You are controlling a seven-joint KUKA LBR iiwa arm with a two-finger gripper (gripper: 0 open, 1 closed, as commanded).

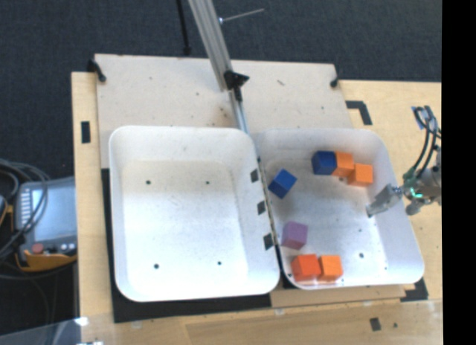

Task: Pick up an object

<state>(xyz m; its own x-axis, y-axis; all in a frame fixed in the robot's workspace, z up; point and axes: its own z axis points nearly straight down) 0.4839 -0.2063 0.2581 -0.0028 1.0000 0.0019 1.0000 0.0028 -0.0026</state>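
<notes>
Gripper [383, 201] at right bin [398, 250] rim, clear of blocks. Finger state apparently unreadable; cannot tell. Nearest: orange block [363, 174].

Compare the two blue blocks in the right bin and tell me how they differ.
The upper blue block touches an orange block on its right; the lower blue block stands alone. The upper one sits roughly square to the bin's walls, the lower one turned diagonally. The upper looks darker, the lower brighter. Both are small cubes of similar size.
</notes>
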